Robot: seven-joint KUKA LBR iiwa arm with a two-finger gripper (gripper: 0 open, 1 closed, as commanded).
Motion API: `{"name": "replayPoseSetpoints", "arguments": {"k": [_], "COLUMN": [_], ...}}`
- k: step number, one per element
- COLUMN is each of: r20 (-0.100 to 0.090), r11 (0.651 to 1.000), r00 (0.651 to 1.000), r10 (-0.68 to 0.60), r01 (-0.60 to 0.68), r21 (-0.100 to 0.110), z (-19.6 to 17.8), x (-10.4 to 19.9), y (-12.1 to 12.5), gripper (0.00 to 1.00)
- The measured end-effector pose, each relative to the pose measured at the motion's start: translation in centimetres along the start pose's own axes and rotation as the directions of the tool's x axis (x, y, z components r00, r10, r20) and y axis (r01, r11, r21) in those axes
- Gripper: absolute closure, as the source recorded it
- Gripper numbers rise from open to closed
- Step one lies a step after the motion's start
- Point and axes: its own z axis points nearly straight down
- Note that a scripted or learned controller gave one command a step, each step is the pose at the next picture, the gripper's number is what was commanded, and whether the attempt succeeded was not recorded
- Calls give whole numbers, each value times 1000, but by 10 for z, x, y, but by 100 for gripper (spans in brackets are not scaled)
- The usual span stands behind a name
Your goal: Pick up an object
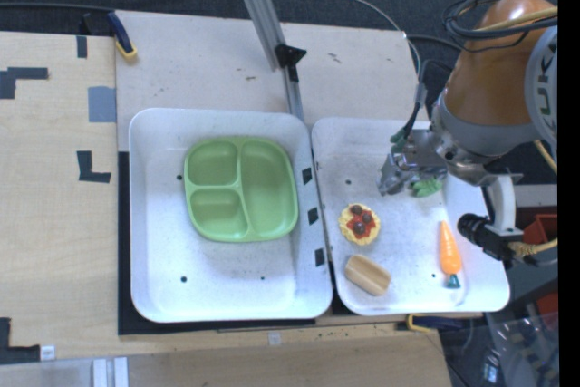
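Bins sit side by side on the desk (54, 195), and the left bin (154, 285), well away to the left of the tool, carries a green divided plate (241, 188) lying flat near its middle, apparently parked as a possible drop spot. The right bin (362, 145) holds the candidates for picking. A small tart with red topping (360, 224) lies just below and left of the tool, and a tan bread-like block (368, 275) sits further below it. Directly at the tool (405, 177) a small green object (424, 188) peeks out just to its right, seemingly touching it; this looks like the target. Whether the tool is spread or pinched on that piece I cannot tell. An orange toy carrot (449, 255) lies below and right, near the bin's edge. The arm (498, 77) reaches in from the right, its wrist bent steeply downward so the tool points into the bin floor.
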Motion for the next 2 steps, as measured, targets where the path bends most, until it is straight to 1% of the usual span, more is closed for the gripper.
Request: {"name": "replayPoseSetpoints", "arguments": {"k": [1, 2], "r20": [1, 1], "r11": [1000, 1000], "r00": [1000, 1000], "r10": [-1, 1], "r01": [1, -1], "r21": [1, 3], "z": [6, 31], "x": [48, 92], "y": [0, -7], "gripper": [100, 100]}}
